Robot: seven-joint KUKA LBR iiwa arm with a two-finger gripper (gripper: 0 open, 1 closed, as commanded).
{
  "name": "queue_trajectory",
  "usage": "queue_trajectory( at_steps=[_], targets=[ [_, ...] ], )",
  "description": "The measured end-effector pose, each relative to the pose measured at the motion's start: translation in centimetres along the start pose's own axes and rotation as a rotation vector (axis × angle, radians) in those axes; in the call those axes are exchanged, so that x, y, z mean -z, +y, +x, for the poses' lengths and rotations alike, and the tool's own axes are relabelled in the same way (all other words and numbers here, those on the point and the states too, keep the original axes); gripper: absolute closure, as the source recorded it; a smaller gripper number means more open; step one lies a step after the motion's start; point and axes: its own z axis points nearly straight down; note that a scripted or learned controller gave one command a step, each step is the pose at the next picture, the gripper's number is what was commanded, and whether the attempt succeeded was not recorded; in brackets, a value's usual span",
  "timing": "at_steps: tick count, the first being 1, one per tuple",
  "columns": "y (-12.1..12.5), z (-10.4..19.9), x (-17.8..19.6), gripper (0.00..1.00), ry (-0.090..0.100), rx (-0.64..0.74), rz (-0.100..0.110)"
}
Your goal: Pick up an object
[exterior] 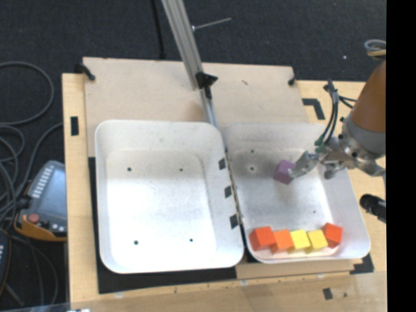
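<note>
along the near wall of the right bin (338, 174) we see a row of blocks: an orange block (262, 236) at the left end, a second orange block (283, 240) touching it, then a yellow block (300, 240), another yellow block (317, 239), and a red-orange block (333, 233) at the right end, set slightly askew from the rest. we take the right bin as our landmark. toward its middle, a little past centre on the far side, we see a purple block (283, 171) sitting apart from the row. the end effector (303, 168) reaches in over the bin's right wall, slanting down, and its tip sits right against the purple block's right side. we cannot tell whether its fingers are spread or pressed together, nor whether the block lies between them. the grey arm with its orange band (372, 103) stands over the bin's right rim. touching the bin's left wall lies the left bin (104, 194). both rest on the counter (143, 90). from the bin's far left corner a metal rail (185, 38) runs away across the counter. well left of the bins, on the floor, lie cables (26, 109) and a handheld controller (47, 197).
</note>
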Motion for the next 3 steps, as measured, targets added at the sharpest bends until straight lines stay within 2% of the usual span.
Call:
queue_trajectory(
  at_steps=[1, 2, 3],
  targets=[
    [-2.6, -0.3, -3.5, 0.00, 0.000, 0.002, 0.005],
    [4.4, -1.0, -13.5, 0.00, -0.003, 0.008, -0.002],
    [6.3, 1.9, -13.2, 0.00, 0.000, 0.008, 0.000]
  ],
)
